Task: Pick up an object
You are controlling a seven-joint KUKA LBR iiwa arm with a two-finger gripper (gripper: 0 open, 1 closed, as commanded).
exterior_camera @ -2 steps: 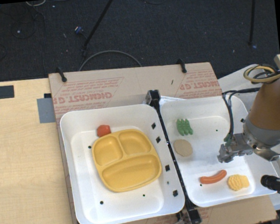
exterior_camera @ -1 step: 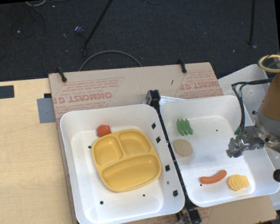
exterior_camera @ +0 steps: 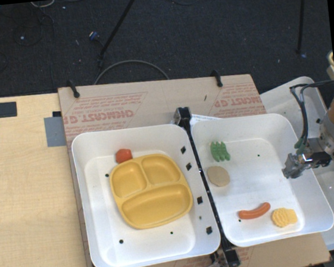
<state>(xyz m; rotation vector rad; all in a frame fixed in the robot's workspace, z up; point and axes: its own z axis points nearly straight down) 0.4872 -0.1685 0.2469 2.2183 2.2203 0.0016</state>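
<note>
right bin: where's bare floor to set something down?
Right bin: bare floor across the middle, between the tan disc, the sausage and the gripper at the right wall; also the top right corner. Crowded: left side by the green piece, and the front by the yellow piece.

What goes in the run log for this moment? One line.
gripper: right bin right edge, holding nothing | right bin: green item, tan disc, sausage, corn | left bin: yellow tray, red item
</note>
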